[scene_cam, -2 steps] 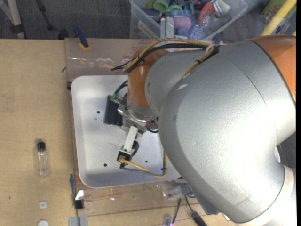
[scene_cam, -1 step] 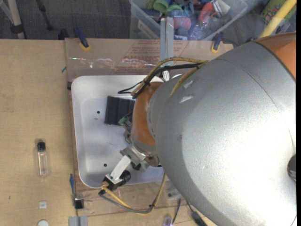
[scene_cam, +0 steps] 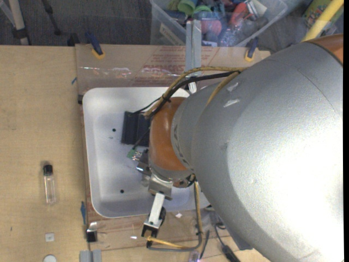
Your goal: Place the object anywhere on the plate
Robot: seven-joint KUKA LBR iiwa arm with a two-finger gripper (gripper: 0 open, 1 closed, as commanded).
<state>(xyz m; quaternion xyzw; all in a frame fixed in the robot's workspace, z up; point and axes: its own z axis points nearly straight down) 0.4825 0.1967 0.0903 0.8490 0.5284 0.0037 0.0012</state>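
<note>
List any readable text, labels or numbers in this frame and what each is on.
No text can be read anywhere.
Tape strip along the cardboard behind the bin: faint reddish print, too blurred to read.
Clear tub of toys at the top: coloured packaging, nothing legible.
Vial on the bench to the left: no label visible.
Arm: no markings visible.

Arm (scene_cam: 262,146) reaching over the bin (scene_cam: 101,146); a vial (scene_cam: 49,183) lying left of it, a tub (scene_cam: 218,10) sitting behind.
</note>
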